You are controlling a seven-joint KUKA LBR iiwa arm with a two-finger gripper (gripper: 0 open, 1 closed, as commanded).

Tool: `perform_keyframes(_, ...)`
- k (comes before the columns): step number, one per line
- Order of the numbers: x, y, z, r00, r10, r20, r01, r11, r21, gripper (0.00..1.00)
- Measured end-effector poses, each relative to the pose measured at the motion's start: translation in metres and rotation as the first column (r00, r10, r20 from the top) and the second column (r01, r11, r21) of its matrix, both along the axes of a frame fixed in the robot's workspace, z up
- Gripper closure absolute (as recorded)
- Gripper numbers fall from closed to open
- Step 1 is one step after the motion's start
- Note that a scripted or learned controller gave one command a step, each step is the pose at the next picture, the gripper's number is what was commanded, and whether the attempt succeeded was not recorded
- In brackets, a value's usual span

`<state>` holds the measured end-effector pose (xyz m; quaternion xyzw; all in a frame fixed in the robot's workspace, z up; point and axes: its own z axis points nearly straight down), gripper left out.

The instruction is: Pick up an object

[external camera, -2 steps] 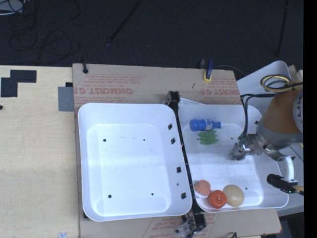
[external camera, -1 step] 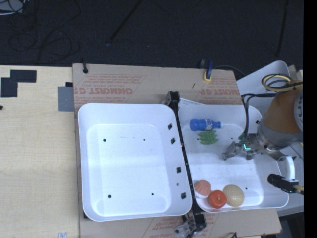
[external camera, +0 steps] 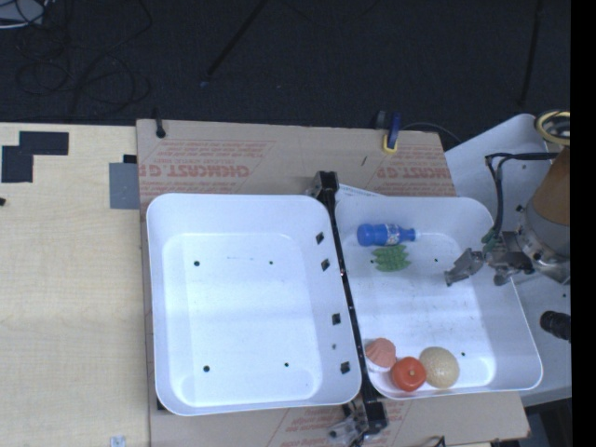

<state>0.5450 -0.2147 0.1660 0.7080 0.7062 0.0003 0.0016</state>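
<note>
The right bin (external camera: pixel 507 343) holds several small things. A blue bottle (external camera: pixel 384 235) lies on its side near the far wall, with a green leafy piece (external camera: pixel 393 259) just in front of it. In the near corner sit a pink shell-shaped piece (external camera: pixel 379 351), a red-orange ball (external camera: pixel 407 373) and a beige ball (external camera: pixel 439 366), close together. My gripper (external camera: pixel 484 270) hangs over the right side of this bin, to the right of the green piece and apart from it. Its fingers stand apart with nothing between them.
The left bin (external camera: pixel 158 250) stands beside the right one, with a black divider strip (external camera: pixel 340 277) between them. Both rest on a cardboard sheet (external camera: pixel 251 161). A blue and yellow clamp (external camera: pixel 391 133) sits at the cardboard's far edge.
</note>
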Motion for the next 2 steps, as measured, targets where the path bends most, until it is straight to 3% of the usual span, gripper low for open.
perform_keyframes(1,0.004,0.0,0.228,1.0,0.004,0.014,-0.004,1.0,-0.005,0.0)
perform_keyframes(2,-0.061,0.0,0.301,1.0,-0.001,0.003,0.001,1.0,-0.001,0.0)
